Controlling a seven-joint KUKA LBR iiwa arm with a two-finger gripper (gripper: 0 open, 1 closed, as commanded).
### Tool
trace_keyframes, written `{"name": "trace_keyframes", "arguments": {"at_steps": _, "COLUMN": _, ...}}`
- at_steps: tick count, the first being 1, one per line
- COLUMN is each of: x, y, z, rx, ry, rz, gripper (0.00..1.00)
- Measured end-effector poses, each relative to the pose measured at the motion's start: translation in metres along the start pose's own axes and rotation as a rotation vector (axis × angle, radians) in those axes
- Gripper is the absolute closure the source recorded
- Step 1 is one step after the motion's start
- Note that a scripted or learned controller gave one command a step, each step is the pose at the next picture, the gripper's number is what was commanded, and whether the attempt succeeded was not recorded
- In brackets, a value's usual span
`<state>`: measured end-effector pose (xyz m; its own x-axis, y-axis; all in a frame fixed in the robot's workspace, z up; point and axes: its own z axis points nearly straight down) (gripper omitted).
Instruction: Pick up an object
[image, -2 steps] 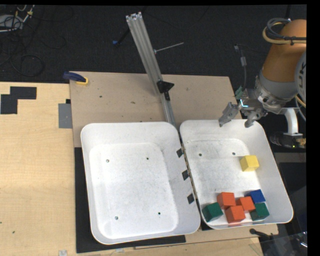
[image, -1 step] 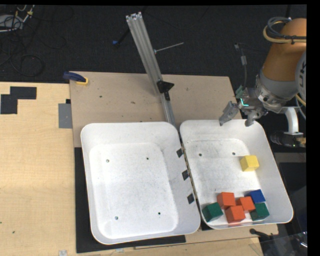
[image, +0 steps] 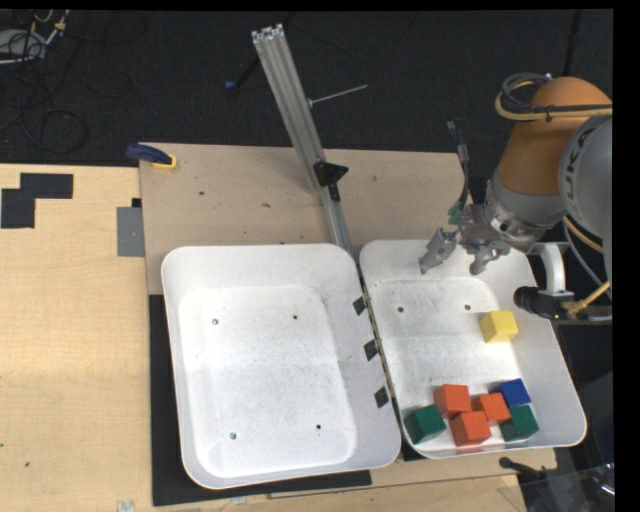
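My gripper (image: 457, 257) hangs over the back edge of the right bin (image: 420, 320), its two grey fingers spread apart with nothing between them. A yellow block (image: 498, 325) lies alone in that bin, to the right of and nearer than the gripper. In the bin's front corner sits a cluster: three orange blocks (image: 470, 412), a blue block (image: 515, 391), and two green blocks (image: 425, 423) at either end.
The left bin (image: 270, 360) sits beside the right one, joined by black clips (image: 370, 348). A slanted aluminium rail (image: 300, 120) rises behind the bins. A black cable and fitting (image: 545, 298) hang at the right bin's far right edge.
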<state>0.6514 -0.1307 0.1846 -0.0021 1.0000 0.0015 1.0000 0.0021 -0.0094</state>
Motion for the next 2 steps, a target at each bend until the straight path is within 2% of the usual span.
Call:
{"name": "trace_keyframes", "arguments": {"at_steps": 1, "x": -0.007, "y": 0.0, "z": 0.061, "rx": 0.0, "ry": 0.0, "rz": 0.002, "gripper": 0.0}}
{"name": "trace_keyframes", "arguments": {"at_steps": 2, "x": -0.007, "y": 0.001, "z": 0.095, "rx": -0.006, "ry": -0.001, "rz": 0.002, "gripper": 0.0}}
